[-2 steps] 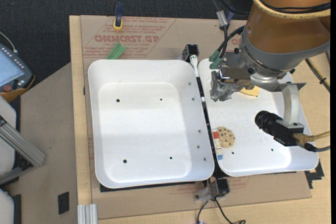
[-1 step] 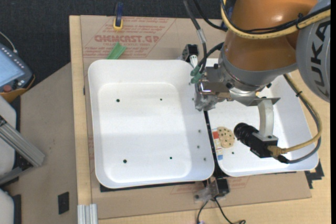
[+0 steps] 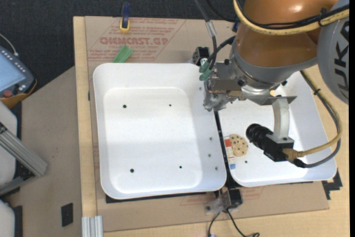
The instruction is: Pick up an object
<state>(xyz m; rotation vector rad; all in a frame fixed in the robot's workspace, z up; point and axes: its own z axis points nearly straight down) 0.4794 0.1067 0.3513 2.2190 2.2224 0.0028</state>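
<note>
We see our gripper [image 3: 213, 101] low over the seam between the bins, nothing visibly held; its opening we cannot tell. The round speckled object [image 3: 238, 144] lies in the right bin [image 3: 310, 169], not yet picked.

Small tan spotted disc [image 3: 238, 144] flat in right bin [image 3: 310, 175], near its left wall

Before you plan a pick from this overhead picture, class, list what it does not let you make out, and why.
- Right bin: the arm covers much of its floor, so its contents there are hidden.
- Gripper: tucked under the wrist at the bins' divide; finger state unreadable.
- Round spotted item: too small to identify.
- Small red and blue pieces: too small to identify.
</note>
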